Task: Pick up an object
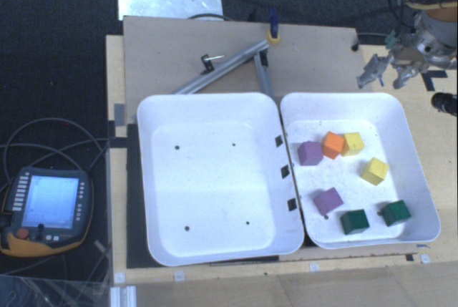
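The right bin holds several small blocks. An orange block touches a yellow block, with a purple block just to their left. A second yellow block lies alone nearer the right wall. Toward the front sit another purple block and two green blocks. My gripper hangs above the bench just behind the right bin's far rim, its fingers spread open with nothing between them.
The left bin adjoins the right one. A metal bracket lies on the brown board behind the bins. A teach pendant sits on the floor at the left, with cables around it.
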You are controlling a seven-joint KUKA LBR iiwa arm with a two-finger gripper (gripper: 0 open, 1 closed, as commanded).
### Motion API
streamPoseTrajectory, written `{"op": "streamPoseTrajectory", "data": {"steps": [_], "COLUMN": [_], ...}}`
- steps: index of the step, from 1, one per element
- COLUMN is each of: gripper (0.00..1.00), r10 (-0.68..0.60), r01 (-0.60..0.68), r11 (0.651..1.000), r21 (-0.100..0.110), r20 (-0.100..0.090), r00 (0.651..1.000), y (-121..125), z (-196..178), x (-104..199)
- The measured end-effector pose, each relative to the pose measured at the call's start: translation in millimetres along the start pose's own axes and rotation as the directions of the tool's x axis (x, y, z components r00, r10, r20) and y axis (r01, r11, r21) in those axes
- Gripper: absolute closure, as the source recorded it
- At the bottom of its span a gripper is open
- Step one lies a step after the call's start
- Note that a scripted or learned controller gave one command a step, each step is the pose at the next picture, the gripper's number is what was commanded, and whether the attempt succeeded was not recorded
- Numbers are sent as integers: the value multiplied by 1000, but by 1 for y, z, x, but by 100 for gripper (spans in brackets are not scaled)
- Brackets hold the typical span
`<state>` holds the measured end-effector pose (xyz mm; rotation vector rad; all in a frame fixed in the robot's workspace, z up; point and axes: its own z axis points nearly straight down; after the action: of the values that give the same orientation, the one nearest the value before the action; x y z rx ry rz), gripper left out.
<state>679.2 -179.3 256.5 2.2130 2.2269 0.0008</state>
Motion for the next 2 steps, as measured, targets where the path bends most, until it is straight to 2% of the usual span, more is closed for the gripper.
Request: {"op": "streamPoseTrajectory", "data": {"steps": [1, 2], "gripper": [0, 0], "r10": [1, 2], "r01": [-1, -2], "r11": [1000, 1000], "r21": [0, 3], "r20": [1, -1], "r00": [1000, 1000], "y": [0, -6], "z": [0, 44], "x": [0, 5]}}
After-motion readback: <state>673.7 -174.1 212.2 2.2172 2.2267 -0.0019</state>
